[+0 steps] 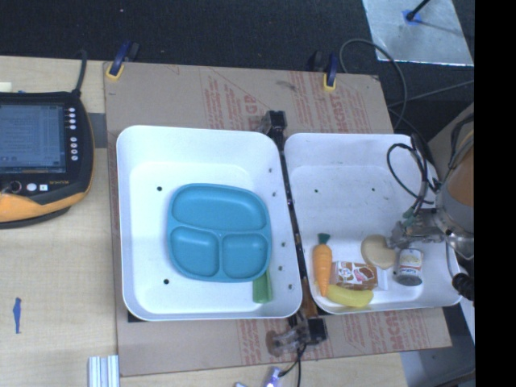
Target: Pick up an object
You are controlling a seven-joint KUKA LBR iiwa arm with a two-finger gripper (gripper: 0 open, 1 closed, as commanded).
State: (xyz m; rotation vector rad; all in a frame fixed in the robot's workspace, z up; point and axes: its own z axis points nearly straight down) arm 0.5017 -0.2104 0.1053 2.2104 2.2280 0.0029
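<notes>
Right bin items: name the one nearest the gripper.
The small can, directly below the gripper. The round cookie lies just left; carrot, banana and snack packet sit farther left.

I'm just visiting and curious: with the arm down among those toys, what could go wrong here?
The gripper sits low in the right bin, where the can, round cookie, snack packet, banana and carrot crowd together. It might nudge neighbours or pinch two. The can might tip.

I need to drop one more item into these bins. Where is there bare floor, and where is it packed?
Bare: the right bin's far half. In the left bin, just margins around the blue plate. Crowded: the right bin's near edge, with carrot, banana, packet, can and gripper.
</notes>
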